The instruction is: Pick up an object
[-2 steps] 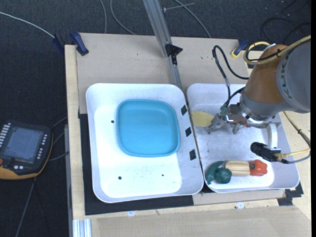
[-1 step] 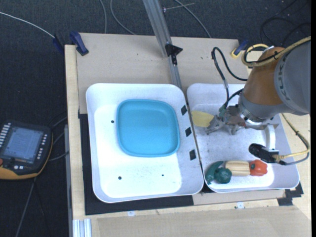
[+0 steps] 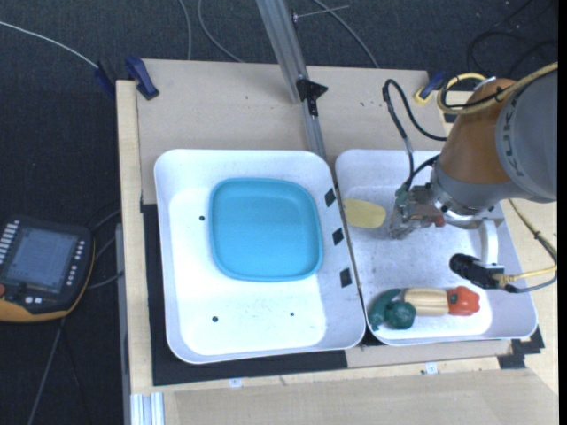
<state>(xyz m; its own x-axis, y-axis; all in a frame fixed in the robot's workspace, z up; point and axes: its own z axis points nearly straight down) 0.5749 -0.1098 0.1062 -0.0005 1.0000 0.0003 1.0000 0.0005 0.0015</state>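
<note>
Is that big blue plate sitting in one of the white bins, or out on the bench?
In. The blue plate lies flat inside the left bin, with the bin's white floor showing around it.

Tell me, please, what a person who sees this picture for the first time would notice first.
Probably the big light blue plate, which lies flat in the middle of the left bin. Next comes the grey and orange arm over the right bin, with its gripper low beside a pale yellow piece. A green, tan and red toy lies along that bin's near edge.

Grey arm [image 3: 509, 140] from the right, hand [image 3: 403, 221] low.
</note>
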